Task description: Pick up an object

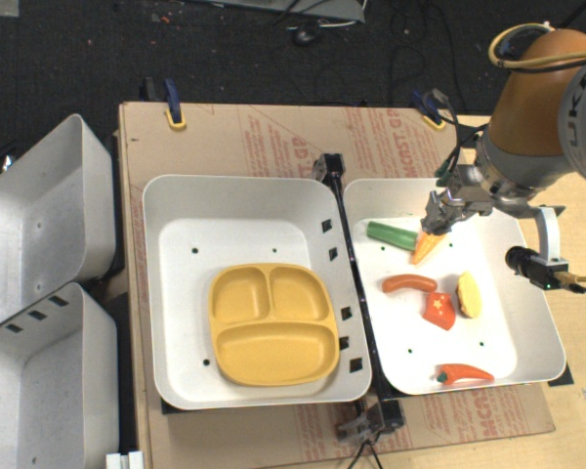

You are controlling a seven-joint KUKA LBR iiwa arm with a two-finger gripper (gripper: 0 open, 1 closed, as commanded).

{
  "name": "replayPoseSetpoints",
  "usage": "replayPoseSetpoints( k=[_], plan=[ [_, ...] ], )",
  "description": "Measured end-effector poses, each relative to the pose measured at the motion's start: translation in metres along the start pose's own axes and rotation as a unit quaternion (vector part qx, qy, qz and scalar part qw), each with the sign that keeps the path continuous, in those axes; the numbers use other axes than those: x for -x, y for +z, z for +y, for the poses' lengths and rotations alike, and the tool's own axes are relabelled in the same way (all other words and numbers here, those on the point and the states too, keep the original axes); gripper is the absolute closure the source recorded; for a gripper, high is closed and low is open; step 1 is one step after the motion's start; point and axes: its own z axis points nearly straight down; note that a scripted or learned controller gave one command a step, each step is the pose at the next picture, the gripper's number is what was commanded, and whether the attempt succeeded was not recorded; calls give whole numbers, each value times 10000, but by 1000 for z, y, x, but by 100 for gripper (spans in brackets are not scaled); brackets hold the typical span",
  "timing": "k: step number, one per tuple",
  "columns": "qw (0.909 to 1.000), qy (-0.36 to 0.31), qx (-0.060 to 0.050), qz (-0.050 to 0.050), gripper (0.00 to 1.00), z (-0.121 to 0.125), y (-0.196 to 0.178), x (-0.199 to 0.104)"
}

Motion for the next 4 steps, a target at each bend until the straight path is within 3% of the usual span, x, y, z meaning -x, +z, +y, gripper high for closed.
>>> replayPoseSetpoints(
  k=[4],
  plan=[
    [10000, 7, -2, 0, 100, 12, 6, -196]
  ],
)
